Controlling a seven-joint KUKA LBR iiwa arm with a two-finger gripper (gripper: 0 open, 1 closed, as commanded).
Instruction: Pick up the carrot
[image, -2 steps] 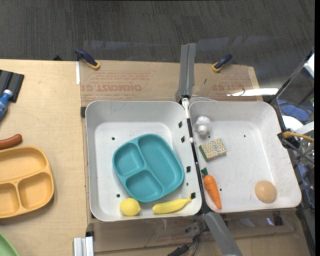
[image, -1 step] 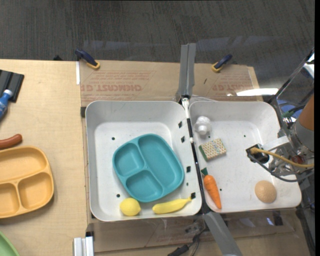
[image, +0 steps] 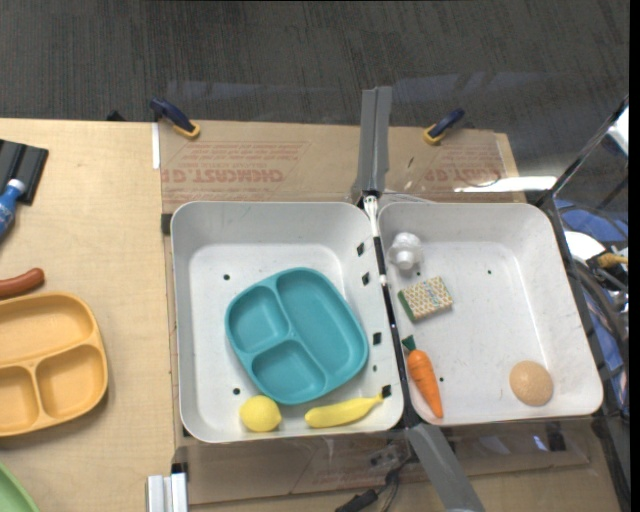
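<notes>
The carrot (image: 424, 381) is lying in the right bin (image: 560, 250), against its left wall near the front-left corner, long axis running front to back, pointed tip facing the front edge, green stub facing the back. It is looking orange and tapered. An egg (image: 531, 383) is sitting by the front-right corner. Farther back, a sponge (image: 426, 297) is resting near the left wall. The gripper's state I cannot tell.

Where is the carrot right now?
The carrot lies in the right bin, at its front left corner by the divider, below the sponge.
</notes>
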